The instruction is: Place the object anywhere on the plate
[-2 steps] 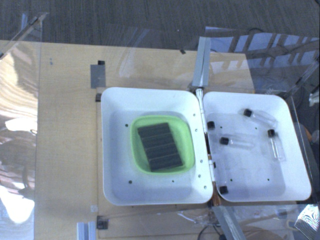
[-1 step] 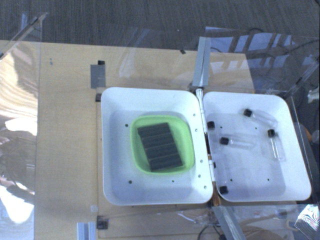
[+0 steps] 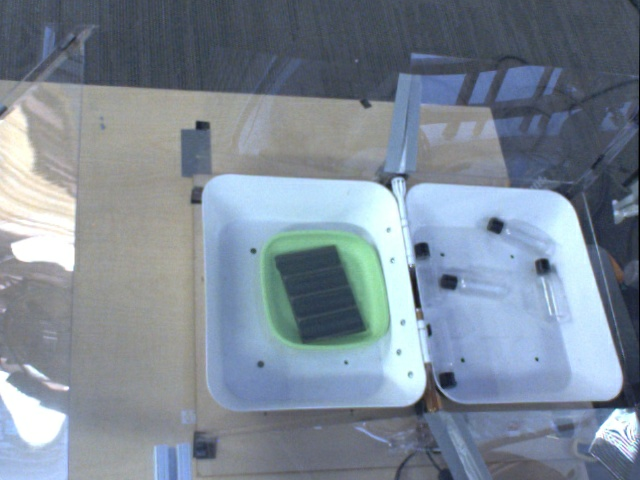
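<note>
Block [image 3: 318, 294] on the green plate [image 3: 274, 268], left bin [image 3: 230, 218].
From my station I see the dark ridged block lying flat in the plate's middle, slightly askew. Three clear tubes [image 3: 476, 286] with black caps lie scattered in the right bin [image 3: 560, 208], well apart from the plate. Whether the gripper is open or closed, I cannot tell.

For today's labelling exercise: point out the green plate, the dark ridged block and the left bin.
green plate [image 3: 273, 268]: camera view, left rim.
dark ridged block [image 3: 320, 294]: camera view, top face.
left bin [image 3: 225, 298]: camera view, left wall.
</note>
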Available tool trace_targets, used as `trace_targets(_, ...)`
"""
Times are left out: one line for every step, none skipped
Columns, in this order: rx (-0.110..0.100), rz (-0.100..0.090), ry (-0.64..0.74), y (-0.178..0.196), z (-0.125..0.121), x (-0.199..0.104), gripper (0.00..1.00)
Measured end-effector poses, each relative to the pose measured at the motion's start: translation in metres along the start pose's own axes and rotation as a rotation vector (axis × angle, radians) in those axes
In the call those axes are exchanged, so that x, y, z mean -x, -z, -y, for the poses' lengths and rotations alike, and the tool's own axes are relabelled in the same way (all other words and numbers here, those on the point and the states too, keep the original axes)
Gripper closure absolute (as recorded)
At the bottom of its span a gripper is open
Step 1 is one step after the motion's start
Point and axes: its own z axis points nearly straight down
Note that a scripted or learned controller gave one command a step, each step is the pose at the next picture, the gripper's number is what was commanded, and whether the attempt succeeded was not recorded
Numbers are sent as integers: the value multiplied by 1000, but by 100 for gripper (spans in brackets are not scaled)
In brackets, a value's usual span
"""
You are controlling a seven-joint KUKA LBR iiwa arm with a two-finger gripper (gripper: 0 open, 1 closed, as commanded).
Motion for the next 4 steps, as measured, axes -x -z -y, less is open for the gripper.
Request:
trace_targets(1, 0, -114, 3, -4, -10, 0)
trace_targets(0, -1, -232, 4, -18, -24, 0)
trace_targets(0, 0, -346, 4, 0, -3, 0)
trace_targets(-2, 0, -476, 3, 1, -21, 0)
